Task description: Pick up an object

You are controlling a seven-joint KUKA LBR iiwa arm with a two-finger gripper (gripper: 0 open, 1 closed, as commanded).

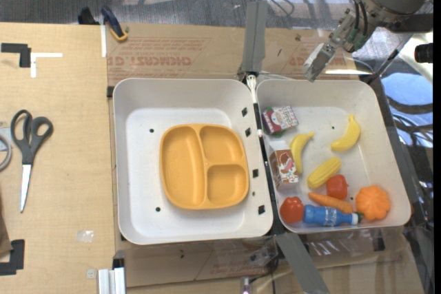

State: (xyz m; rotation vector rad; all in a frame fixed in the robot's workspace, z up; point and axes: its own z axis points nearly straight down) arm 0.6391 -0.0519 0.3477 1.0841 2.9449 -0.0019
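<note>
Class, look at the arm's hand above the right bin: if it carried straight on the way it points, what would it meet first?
Probably the right bin's far rim or bare floor near the snack packet; the hand points down-left, but depth is unclear.

Bench (62,217): light wood top, cardboard sheet (179,51) across its rear. Directly on it lay two white bins, left bin (127,169) and right bin (386,141) touching side by side, and scissors (27,148) near the left edge.

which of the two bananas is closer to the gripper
The banana by the right bin's right wall; it lies nearer the gripper than the banana mid-bin.
</note>
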